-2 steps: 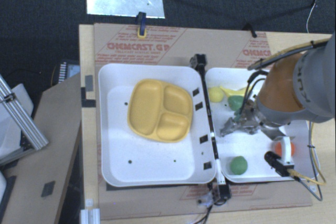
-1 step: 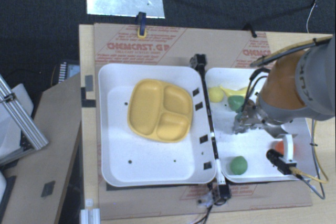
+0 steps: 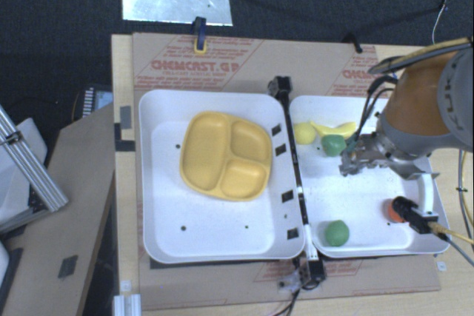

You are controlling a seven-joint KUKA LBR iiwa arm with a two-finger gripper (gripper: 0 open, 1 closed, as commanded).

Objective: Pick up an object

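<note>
In the right bin (image 3: pixel 370 244) my gripper (image 3: pixel 354 161) hangs low over the floor, just right of and below a small green object (image 3: pixel 332 145). A round yellow object (image 3: pixel 304 132) lies to the left of that green one, and a longer yellow piece (image 3: pixel 337 128) lies behind it. A green ball (image 3: pixel 337 232) rests near the bin's front wall. An orange object (image 3: pixel 392 209) lies at the front right, partly behind a black part of the arm.
The left bin (image 3: pixel 159 233) holds a yellow divided plate (image 3: pixel 224 155). A black divider (image 3: pixel 291 166) runs between the two bins. The grey and orange arm (image 3: pixel 422 111) covers the right bin's far right side.
</note>
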